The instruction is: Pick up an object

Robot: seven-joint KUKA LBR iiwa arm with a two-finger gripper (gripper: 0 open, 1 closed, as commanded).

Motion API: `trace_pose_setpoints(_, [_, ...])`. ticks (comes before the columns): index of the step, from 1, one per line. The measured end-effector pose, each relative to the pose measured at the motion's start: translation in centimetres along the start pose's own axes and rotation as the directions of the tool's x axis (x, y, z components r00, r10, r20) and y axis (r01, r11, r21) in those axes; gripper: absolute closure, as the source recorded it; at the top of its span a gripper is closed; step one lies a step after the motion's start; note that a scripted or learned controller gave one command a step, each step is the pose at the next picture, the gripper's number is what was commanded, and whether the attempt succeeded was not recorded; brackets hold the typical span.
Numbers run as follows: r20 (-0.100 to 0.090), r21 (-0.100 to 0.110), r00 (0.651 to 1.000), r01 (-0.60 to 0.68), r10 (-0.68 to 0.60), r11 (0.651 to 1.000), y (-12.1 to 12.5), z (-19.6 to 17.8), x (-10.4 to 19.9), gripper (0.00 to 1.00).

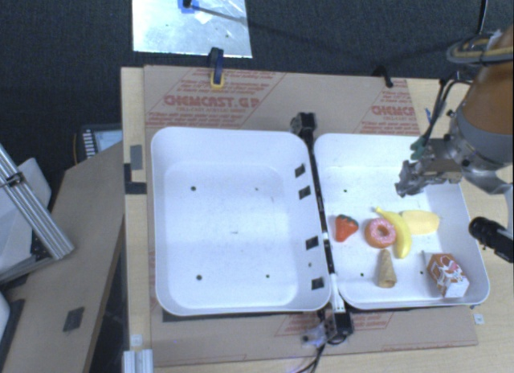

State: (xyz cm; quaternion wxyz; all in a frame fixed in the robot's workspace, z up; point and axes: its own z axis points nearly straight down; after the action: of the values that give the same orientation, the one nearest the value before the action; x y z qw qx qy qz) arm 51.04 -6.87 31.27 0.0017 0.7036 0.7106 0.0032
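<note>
The hand [407, 180] hovers over the far part of the right bin [353, 154]; I cannot tell its state. Nearer the camera, below the hand, lie a banana [397, 231], a lemon [421, 221] just beside it, a donut [380, 233] and a strawberry [346, 227], apart from the hand.

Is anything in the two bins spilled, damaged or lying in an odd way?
Nothing stands out. The strawberry, donut, banana, lemon, cone and small box lie loose in the right bin, none spilled.
</note>
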Motion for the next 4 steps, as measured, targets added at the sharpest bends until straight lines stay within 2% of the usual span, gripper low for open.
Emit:
trace_pose_setpoints(1, [0.002,0.018,1.0,-0.016,0.016,1.0,-2.9,12.4,-5.7,1.0])
trace_pose_setpoints(2, [0.003,-0.006,1.0,0.0,0.0,1.0,1.4,3.1,-1.3,1.0])
trace_pose_setpoints(3, [0.003,0.004,1.0,-0.006,0.006,1.0,1.1,3.6,-1.6,0.0])
trace_pose_setpoints(4, [0.004,0.007,1.0,-0.015,0.015,1.0,-2.6,5.3,-7.2,0.0])
